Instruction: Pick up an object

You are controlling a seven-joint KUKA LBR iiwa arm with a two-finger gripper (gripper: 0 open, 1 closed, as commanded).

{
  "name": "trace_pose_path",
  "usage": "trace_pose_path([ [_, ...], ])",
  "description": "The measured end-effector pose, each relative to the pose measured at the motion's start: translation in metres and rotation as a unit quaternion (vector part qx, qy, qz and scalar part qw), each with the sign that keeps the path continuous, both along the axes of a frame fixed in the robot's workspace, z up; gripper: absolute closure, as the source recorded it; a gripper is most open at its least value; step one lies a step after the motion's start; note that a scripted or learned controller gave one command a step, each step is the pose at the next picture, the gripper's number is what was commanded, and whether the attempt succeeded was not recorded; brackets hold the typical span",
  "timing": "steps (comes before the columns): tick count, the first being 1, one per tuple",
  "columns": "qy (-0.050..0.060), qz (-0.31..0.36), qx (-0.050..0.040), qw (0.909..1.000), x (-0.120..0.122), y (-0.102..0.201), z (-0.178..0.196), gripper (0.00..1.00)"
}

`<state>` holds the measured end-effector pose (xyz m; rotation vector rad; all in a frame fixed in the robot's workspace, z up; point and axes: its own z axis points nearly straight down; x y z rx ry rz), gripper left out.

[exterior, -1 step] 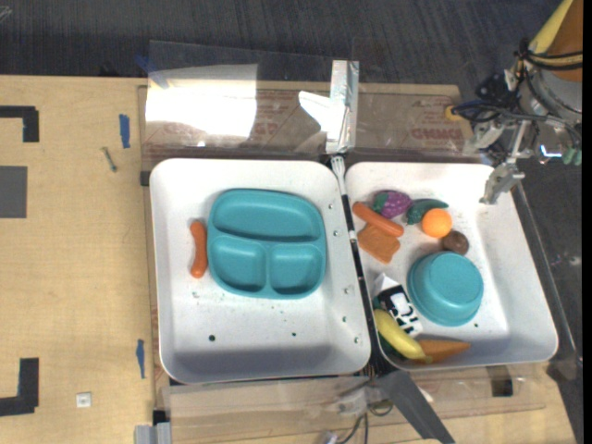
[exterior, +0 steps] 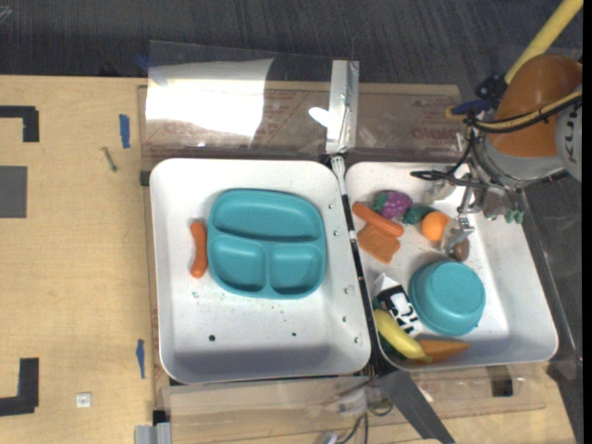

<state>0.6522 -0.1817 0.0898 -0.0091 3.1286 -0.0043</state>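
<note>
Overhead, the gripper [exterior: 460,232] hangs low in the right bin [exterior: 529,289] beside an orange ball [exterior: 433,226], its grip impossible to tell.

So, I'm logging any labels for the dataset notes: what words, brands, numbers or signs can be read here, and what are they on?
No text can be read in this view.
Black-and-white packet in the right bin, between the banana and the teal bowl: it carries white markings on black, too small and blurred to read.
Small white tag on the wooden bench: too small to read.
</note>
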Motion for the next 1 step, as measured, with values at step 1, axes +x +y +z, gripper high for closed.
trace_pose_path([
  [1, 0.004, -0.065, 0.0022, 0.9979, -0.001, 0.0276, -0.0025, 0.0],
])
